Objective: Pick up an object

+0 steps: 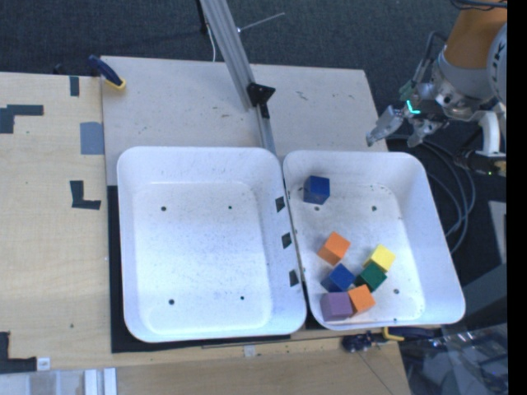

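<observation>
Right bin (428, 220): 2 blue, 2 orange, 1 yellow, 1 green, 1 purple block. Pincer (403, 128) spread, holding nothing, hovering beyond bin's far right corner.

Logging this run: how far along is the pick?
Nothing looks done: all the blocks, such as the blue block and orange block, lie in the right bin. The hand, open, hovers above the bin's far corner. Descent, grasp and lift remain.
</observation>
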